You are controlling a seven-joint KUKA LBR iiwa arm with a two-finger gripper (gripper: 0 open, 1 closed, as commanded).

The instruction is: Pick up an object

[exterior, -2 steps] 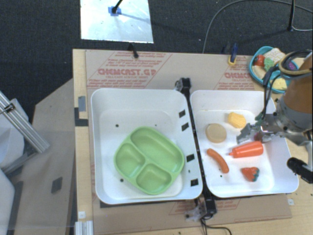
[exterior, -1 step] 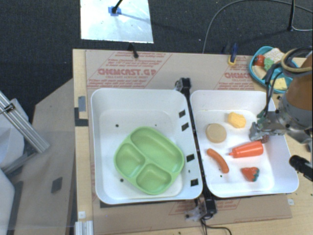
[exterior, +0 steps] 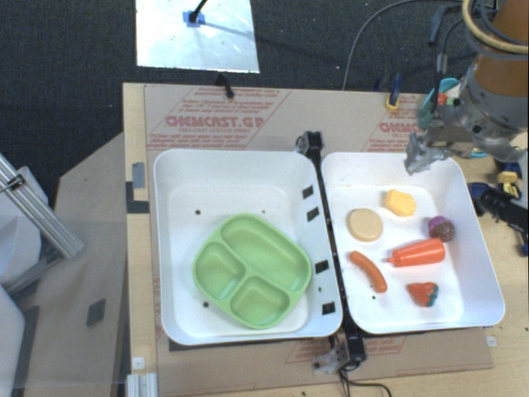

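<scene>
On your desk (exterior: 215, 110), the left white bin (exterior: 178, 188) holds a green divided plate (exterior: 251, 280). Behind the bins you'll see a shiny metal sheet (exterior: 197, 25) on dark carpet (exterior: 58, 73).

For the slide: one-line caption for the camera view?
Claw above right bin's far rim; toy carrot, sausage and other foods inside; green tray in left bin.

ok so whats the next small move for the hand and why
Probably shift the hand toward the near side and lower it over the yellow piece. The hand sits above the right bin's far rim with nothing between its fingers, and that piece is the closest of the toy foods, lying apart from the round tan one.
</scene>
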